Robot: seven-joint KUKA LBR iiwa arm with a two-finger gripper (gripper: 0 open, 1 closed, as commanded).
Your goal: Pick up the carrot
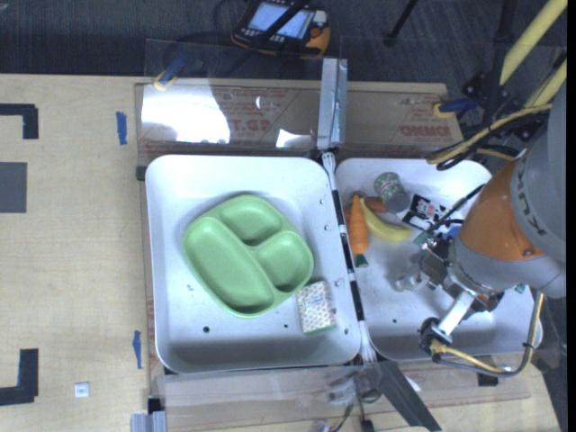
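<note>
White plastic bins: two shallow trays (171, 241) side by side on the wooden bench.
Arm: grey, orange band (504, 223), reaching in over the right bin's right side, wrist bent down.
Green plate (247, 255): smooth, three compartments, mid left bin.
Carrot (358, 228): orange, tapered, against the right bin's left wall, beside a banana (387, 228).
Claw (409, 282): honestly can't tell how open, nothing visibly held.

Wooden bench (72, 268), pale top with black and blue tape marks: bears two shallow white bins side by side, left bin (171, 241), right bin (396, 331).
</note>
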